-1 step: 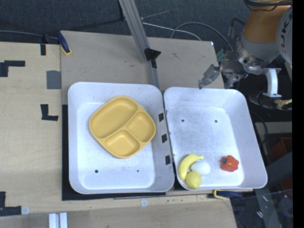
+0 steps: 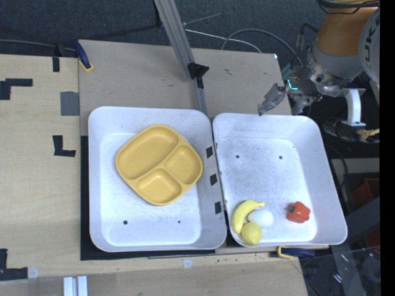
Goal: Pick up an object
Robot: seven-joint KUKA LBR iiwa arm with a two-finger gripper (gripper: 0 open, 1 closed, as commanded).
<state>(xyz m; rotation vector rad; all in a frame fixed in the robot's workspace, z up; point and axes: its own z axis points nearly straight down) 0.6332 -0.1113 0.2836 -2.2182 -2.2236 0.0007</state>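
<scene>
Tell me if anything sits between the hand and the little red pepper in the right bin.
Nothing visible does. The hand hovers over the right white bin's far rim; the small red pepper lies near the front, with bare bin floor between.

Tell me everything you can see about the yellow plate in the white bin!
The yellow plate looks like smooth plastic. It has rounded corners and raised ridges that split it into three sections: one long one and two smaller ones. All three look bare. It lies flat and right side up, turned at a slant, on the floor of the left bin, nearer the far wall than the near one. Only the bin floor touches it. The gripper is far off, above the right bin's far edge.
</scene>
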